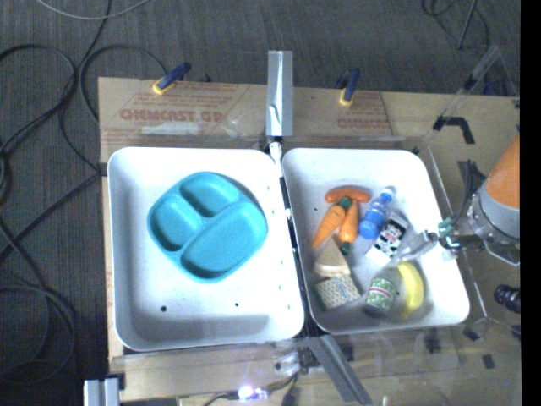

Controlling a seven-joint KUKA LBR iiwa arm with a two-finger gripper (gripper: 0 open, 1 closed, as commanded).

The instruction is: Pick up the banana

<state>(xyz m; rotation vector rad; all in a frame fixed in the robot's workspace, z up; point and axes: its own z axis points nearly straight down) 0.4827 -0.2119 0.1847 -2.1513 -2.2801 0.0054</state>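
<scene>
Yellow and curved, the banana (412, 288) lies in the right bin (439, 189) at about five o'clock of that bin's floor, close to the near right corner. A small green-labelled can (380, 295) rests against its left side, touching it. The gripper (429, 242) hangs at the bin's right rim, at roughly one o'clock from the banana and just above it; whether its jaws are spread or pressed together I cannot tell, as the metal tip is small and blurred against the white wall. Nothing is seen between them, and the banana rests on the bin floor. The arm (507, 197) enters from three o'clock, with its orange band at the frame's edge.

Left of the can, a patterned box (338, 291) sits near the bin's front, with a pale wedge (333, 259) just behind it. Farther back stand a black-and-white carton (390, 236), a blue bottle (373, 216) lying tilted toward one o'clock, two orange carrots (331, 222) side by side, and a reddish sausage (347, 195) across the top of the cluster at twelve o'clock.

The left bin (135, 311) touches the right one along the middle seam and holds a blue divided tray (209, 225), set slightly toward ten o'clock of its centre.

Both bins rest on a brown board (194, 117) with printed red lettering. Two clamps with yellow and blue handles (171, 78) grip its far edge, and a metal post (279, 104) stands between them at twelve o'clock. Beyond lies dark carpet (355, 15) crossed by loose cables (72, 7).
</scene>
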